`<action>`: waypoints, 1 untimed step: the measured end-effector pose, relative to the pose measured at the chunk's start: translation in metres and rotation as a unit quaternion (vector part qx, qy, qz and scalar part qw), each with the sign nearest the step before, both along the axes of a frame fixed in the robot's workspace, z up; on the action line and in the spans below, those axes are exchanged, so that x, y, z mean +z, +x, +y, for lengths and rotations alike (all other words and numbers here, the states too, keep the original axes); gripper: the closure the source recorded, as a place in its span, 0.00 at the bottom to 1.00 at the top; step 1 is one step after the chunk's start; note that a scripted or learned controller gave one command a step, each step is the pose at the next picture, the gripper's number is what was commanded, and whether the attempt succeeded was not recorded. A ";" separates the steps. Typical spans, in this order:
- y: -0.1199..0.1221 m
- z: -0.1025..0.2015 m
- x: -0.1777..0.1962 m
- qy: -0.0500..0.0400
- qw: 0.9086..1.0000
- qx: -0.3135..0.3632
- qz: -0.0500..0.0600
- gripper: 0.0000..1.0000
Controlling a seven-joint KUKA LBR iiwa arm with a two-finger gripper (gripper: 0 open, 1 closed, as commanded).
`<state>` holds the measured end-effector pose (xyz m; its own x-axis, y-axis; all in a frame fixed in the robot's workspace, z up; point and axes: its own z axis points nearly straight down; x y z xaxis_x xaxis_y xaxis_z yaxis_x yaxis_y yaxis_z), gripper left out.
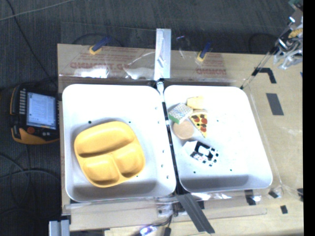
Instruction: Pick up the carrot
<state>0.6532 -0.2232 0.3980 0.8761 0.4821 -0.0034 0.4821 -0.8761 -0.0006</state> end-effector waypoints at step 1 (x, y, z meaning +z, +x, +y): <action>-0.066 0.000 -0.023 0.001 0.988 0.156 0.000 1.00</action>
<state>0.5875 -0.2233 0.3755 0.6845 0.7290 -0.0025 0.7290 -0.6845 -0.0026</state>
